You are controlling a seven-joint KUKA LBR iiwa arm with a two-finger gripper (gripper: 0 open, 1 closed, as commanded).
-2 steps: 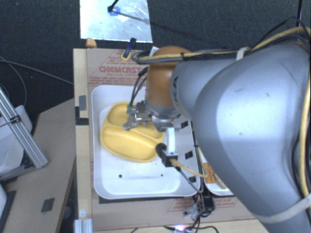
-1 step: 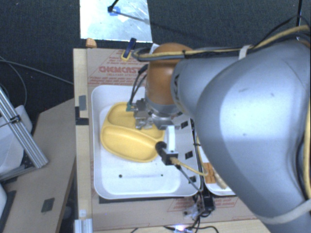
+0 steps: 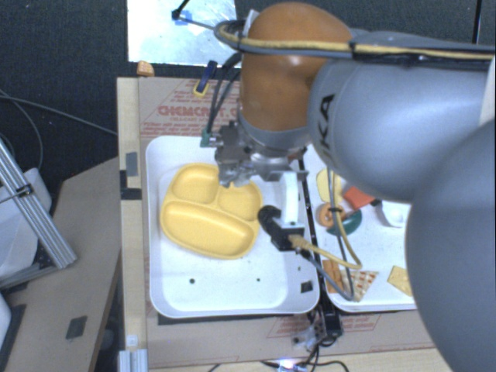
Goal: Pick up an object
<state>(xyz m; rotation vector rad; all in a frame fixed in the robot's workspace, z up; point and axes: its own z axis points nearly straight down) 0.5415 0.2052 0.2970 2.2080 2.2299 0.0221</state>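
A yellow divided plate point(image 3: 205, 215) lies in the left white bin point(image 3: 178, 304), toward its back. My gripper point(image 3: 235, 173) hangs off the orange and grey wrist, down over the plate's back right compartment and at or just above its rim. The wrist body hides its tips. Nothing shows as held.
The right bin point(image 3: 372, 304) holds an orange-red piece point(image 3: 358, 198), a teal round thing point(image 3: 345, 222), a waffle-like piece point(image 3: 349, 277) and a yellow wedge point(image 3: 401, 280). A black part with cables point(image 3: 273, 225) hangs by the divide between the bins. The grey arm covers the upper right.
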